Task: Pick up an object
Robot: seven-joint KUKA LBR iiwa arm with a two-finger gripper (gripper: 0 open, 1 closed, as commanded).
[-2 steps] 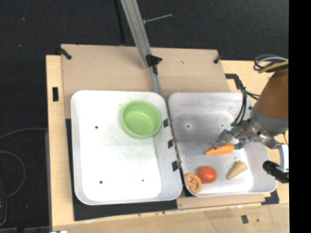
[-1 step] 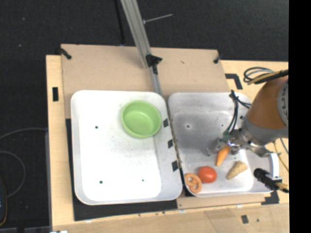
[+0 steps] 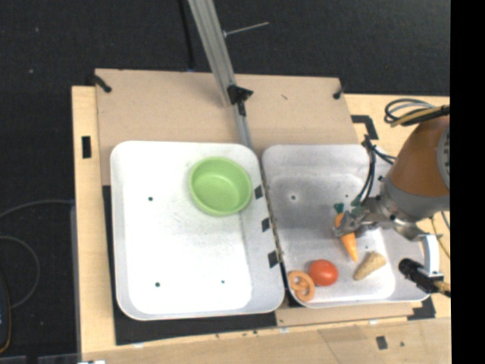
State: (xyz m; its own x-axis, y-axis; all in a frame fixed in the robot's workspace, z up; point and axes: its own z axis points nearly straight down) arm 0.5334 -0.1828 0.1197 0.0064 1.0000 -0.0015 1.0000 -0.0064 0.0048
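My gripper (image 3: 348,223) hangs low over the middle of the right bin (image 3: 303,180), reaching in from the right. An orange carrot (image 3: 349,246) lies directly below it, its upper end at the gripper tip; whether the two touch is not visible. A beige wedge-shaped piece (image 3: 370,265) lies just right of the carrot. A red tomato (image 3: 324,272) and an orange ring-shaped piece (image 3: 301,285) sit near the bin's front edge. A green bowl (image 3: 220,186) stands upright in the left bin (image 3: 151,279).
A metal pole (image 3: 216,48) slants down from the top to the back edge between the bins. Black cables (image 3: 409,111) loop at the right behind the arm. The divider (image 3: 267,218) between the bins runs close to the ring-shaped piece.
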